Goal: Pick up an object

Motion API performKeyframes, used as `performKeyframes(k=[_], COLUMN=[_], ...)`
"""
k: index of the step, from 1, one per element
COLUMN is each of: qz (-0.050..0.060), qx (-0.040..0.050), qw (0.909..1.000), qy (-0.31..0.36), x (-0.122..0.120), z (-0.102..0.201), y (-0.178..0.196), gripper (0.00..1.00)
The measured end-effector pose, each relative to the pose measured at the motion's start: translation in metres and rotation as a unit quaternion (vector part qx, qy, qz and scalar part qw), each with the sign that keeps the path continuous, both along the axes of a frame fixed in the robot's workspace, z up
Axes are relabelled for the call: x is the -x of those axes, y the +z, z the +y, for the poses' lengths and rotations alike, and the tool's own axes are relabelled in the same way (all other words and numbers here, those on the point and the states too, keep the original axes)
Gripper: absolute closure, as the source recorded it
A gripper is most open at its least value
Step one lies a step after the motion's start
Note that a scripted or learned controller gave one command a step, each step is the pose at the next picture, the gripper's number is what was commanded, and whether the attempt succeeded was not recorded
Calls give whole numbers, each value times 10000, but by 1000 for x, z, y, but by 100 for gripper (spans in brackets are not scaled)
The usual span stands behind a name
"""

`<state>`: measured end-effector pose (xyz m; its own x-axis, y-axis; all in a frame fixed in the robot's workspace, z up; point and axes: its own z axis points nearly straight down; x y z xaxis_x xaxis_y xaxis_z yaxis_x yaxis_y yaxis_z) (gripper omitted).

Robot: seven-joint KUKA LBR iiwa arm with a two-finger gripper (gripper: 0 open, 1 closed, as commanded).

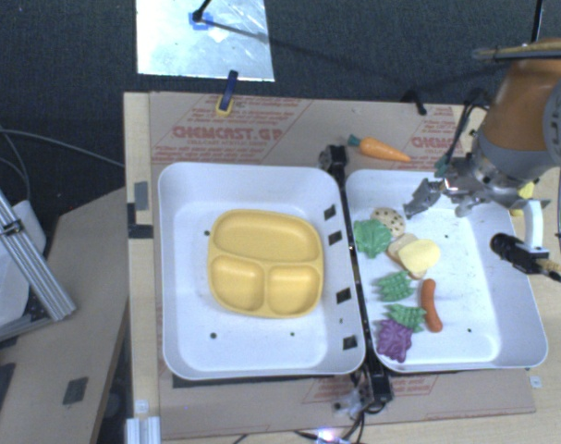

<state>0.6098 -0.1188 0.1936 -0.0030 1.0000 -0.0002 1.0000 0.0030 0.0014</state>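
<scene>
On the bench, two white bins sit side by side on a brown printed board (262,123). Left bin (183,276) holds a yellow divided plate (264,262), three compartments, nothing in them. Right bin (488,313) holds the toy food, clustered along its left side: a green leafy piece (371,238), a speckled cookie (387,216) just above it, a pale yellow potato-like lump (419,256), a second green piece (394,287), a red sausage (431,304), a third green piece (408,317) and a purple leafy piece (394,339) nearest the front. An orange carrot (380,149) lies outside the bins on the board, behind the right bin.

Arm (530,109) reaches in from the right, over the back of the right bin. Gripper (426,195) hangs above the bin's back left area, near the cookie, apart from it. Fingers look parted and nothing sits between them, though the view is small and slanted there, so the gap width is hard to judge.

Task status: nothing picked yet. All pieces lie in the bin or on the board. Judged as an approach step; left to do is descend, close on a piece, lift. Cookie and upper green piece are the closest candidates.

Surroundings: dark carpet-like floor, a shiny foil sheet (206,26) behind the board, a blue and yellow clamp (228,92) at the board's back edge, metal framing (21,248) at left.
</scene>
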Motion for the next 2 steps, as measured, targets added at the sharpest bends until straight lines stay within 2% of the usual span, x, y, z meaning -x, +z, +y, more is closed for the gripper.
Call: performKeyframes(k=[1, 2], qz=[70, -17], qx=[-17, -4], qw=[10000, 10000], qy=[-29, 7], x=[99, 72], z=[-1, 25], y=[-67, -108], gripper=[0, 0])
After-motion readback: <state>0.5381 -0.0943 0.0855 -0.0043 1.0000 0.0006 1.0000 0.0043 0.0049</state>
